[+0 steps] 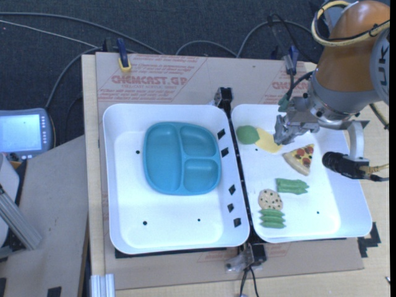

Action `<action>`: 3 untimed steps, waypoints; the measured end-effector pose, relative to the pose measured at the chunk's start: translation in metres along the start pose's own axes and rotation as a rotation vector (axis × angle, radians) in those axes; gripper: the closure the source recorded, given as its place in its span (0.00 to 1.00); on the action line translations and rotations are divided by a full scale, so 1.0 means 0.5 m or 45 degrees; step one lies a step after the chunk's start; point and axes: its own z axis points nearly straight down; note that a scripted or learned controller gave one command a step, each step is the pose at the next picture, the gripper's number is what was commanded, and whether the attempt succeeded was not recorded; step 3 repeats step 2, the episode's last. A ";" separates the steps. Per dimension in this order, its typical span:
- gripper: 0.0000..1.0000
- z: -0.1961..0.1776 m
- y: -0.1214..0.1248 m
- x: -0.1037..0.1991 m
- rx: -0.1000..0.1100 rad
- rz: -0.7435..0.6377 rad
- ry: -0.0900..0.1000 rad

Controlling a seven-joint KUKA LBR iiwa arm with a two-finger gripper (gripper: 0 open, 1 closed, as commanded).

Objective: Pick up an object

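Observation:
My gripper hangs low over the back of the right bin, directly above a flat yellow piece. A round green toy lies just left of it. A pizza slice sits just right of and below the gripper. Further forward lie a green bean pod, a cookie and a ridged green piece. Nothing shows between the fingers.
The left bin holds a blue divided plate. A black divider with clips runs between the bins. A black cylinder with a cable juts over the right bin's right side. Cables trail behind the bench.

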 end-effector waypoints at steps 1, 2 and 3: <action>1.00 -0.001 -0.007 0.107 0.000 0.000 -0.001; 1.00 0.036 -0.022 0.222 0.001 0.001 -0.002; 1.00 0.036 -0.022 0.222 0.001 0.001 -0.002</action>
